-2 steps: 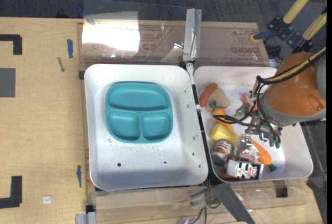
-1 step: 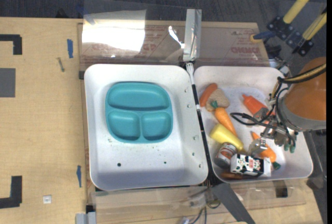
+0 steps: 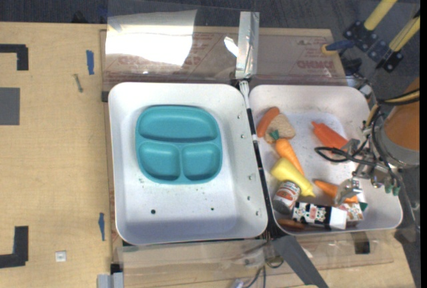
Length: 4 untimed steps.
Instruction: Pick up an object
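Observation:
The right white bin (image 3: 303, 99) holds a pile of toy food. An orange carrot (image 3: 287, 151) lies near the middle, with a red-orange piece (image 3: 330, 135) further right. A yellow piece (image 3: 293, 175) rests above a small red and white can (image 3: 287, 195). A black and white carton (image 3: 312, 214) lies along the front wall. My gripper (image 3: 349, 189) hangs low over the bin's right front corner, just above a small orange carrot (image 3: 326, 187) and a colourful packet (image 3: 355, 211). The wrist and cables hide what lies under it.
The left white bin (image 3: 127, 213) holds a teal divided plate (image 3: 178, 143). An orange piece (image 3: 267, 121) and a tan slice (image 3: 283, 126) lie at the right bin's back left. The arm's orange band (image 3: 407, 132) overhangs the right wall. A clear plastic panel (image 3: 173, 47) stands behind the bins.

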Each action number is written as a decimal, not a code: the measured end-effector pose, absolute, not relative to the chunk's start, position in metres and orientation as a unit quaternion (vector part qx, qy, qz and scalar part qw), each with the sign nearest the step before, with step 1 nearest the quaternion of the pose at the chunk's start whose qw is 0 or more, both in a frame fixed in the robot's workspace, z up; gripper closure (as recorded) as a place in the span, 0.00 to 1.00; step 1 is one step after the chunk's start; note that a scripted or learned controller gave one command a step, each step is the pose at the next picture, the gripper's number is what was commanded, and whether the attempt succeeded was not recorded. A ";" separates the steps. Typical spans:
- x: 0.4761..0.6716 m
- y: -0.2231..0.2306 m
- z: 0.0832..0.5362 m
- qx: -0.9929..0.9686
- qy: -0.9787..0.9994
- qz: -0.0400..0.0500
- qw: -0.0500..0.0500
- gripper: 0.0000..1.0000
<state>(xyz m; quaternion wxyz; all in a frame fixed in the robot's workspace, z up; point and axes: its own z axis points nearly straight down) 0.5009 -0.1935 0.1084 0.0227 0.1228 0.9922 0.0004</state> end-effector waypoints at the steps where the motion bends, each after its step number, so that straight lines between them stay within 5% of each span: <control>1: 0.564 -0.123 0.089 0.110 0.994 0.002 0.008 0.00; 2: 0.592 -0.094 0.089 0.066 0.998 0.000 0.007 0.00; 4: 0.569 -0.094 0.090 0.009 1.000 -0.001 0.007 0.00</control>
